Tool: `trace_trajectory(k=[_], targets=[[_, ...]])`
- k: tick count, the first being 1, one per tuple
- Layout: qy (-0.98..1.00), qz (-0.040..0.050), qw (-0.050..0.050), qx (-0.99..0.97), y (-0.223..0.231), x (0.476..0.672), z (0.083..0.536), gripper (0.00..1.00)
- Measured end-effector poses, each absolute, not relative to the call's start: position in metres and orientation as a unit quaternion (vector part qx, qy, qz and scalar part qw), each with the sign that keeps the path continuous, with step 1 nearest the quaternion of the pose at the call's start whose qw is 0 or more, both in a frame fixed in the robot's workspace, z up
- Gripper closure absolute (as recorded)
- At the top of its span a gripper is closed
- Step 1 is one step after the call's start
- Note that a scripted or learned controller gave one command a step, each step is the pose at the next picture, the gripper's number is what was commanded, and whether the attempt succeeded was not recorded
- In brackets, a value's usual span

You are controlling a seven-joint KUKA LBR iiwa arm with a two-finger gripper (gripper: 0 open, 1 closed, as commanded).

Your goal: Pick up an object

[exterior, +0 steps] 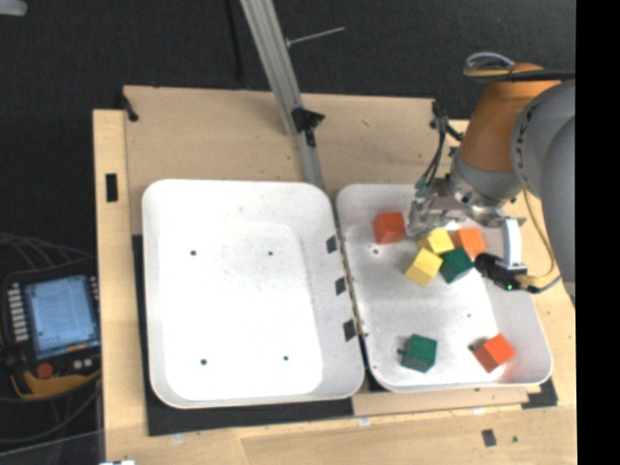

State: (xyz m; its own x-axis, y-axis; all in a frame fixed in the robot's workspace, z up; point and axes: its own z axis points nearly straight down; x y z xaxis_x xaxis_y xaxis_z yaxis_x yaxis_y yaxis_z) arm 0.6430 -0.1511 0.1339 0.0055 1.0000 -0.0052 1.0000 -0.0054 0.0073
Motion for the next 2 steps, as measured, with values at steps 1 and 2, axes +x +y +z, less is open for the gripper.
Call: trace_trajectory(k=[1,2], targets=[[0.707,0.0018,0.004,0.707,-0.161,0.641,0.192,1.0],[0.708,0.0019,0.004,0.706,-0.163,0.643,0.247,1.0]])
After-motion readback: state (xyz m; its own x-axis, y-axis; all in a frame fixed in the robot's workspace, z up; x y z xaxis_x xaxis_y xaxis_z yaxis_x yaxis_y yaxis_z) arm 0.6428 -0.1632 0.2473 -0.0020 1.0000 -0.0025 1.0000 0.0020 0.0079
